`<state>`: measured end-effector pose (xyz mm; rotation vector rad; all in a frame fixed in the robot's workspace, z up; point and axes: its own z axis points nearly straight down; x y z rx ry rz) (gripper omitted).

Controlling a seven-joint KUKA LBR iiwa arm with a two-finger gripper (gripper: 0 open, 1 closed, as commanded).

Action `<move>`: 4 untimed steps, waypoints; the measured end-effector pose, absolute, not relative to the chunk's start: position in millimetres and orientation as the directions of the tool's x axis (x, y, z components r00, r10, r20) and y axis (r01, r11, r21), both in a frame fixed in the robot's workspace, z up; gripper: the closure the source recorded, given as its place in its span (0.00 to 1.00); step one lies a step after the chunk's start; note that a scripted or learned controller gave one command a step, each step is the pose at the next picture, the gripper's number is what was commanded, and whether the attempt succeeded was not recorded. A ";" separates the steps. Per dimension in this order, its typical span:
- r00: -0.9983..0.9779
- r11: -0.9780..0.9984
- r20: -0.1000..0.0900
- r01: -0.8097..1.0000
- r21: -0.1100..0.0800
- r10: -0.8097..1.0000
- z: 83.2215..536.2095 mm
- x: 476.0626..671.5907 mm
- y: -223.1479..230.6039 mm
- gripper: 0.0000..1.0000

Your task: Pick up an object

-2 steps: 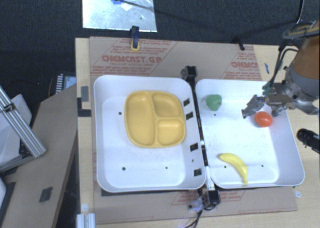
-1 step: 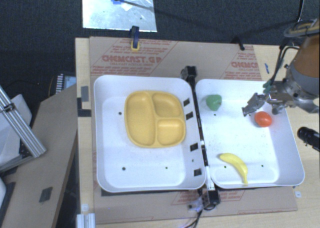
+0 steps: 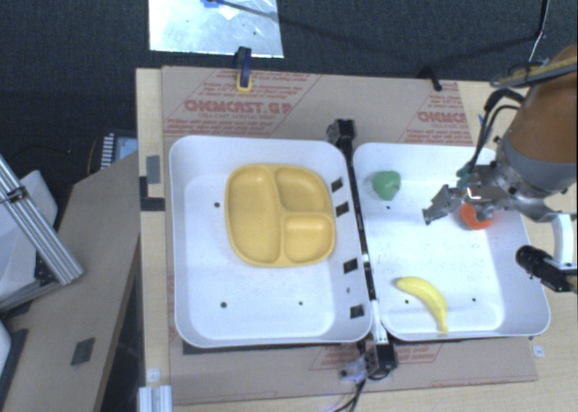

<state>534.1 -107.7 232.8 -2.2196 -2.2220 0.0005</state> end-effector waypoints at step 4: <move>-0.005 0.005 -0.001 1.000 0.008 1.000 222.5 535.4 -99.7 1.00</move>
